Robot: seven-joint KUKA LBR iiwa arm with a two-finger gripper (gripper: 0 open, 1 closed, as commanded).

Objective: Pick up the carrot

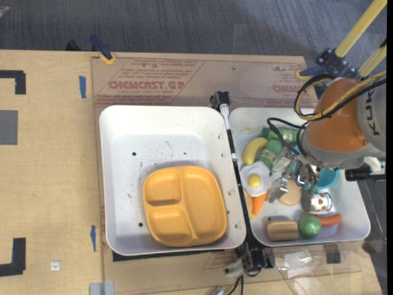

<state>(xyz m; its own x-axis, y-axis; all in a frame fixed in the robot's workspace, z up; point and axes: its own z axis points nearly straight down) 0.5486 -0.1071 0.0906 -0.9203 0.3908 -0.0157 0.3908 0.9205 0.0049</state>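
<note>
The carrot (258, 203) is a small orange wedge lying in the right bin (362, 226), just below a toy fried egg (254, 180) and close to the bin's left wall. My gripper (280, 189) hangs low over the bin, immediately right of the carrot and slightly above it. The carrot rests on the bin floor with nothing gripping it. The arm's grey and orange wrist (334, 125) covers the bin's upper right part.
Crowded around the gripper are a yellow banana (253, 149), a tan disc (292, 196), a brown loaf (282, 229), a green lime (310, 226), a teal cup (328, 177) and a silver can (318, 203). The left bin (123, 140) holds a yellow divided plate (184, 204).
</note>
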